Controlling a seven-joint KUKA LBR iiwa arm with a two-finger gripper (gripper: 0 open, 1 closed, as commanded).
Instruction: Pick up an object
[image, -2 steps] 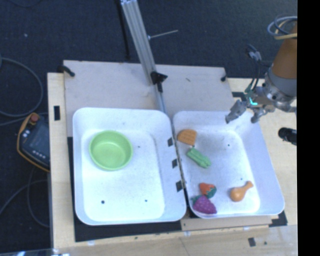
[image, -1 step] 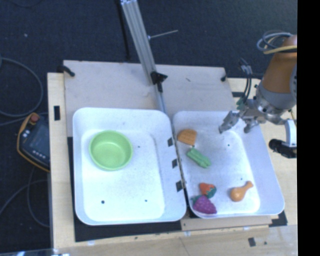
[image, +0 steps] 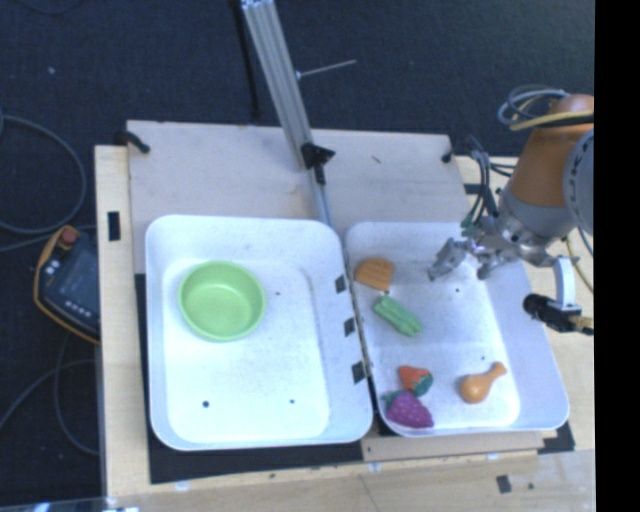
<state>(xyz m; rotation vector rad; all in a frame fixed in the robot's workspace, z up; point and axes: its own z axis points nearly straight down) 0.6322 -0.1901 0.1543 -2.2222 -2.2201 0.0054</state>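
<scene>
The two shallow white bins, the left one (image: 250, 400) and the right one (image: 520, 395), look like smooth, slightly speckled plastic with a dull sheen. The round lime-green bowl (image: 222, 299) in the left bin seems smooth, softly glossy plastic. In the right bin, the orange drumstick-shaped toy (image: 481, 382) and the ridged green vegetable toy (image: 398, 316) look like matt moulded plastic. The pale bench top (image: 220, 160) appears as matt wood. The far slanted grey rail (image: 280, 80) looks like brushed metal.
</scene>
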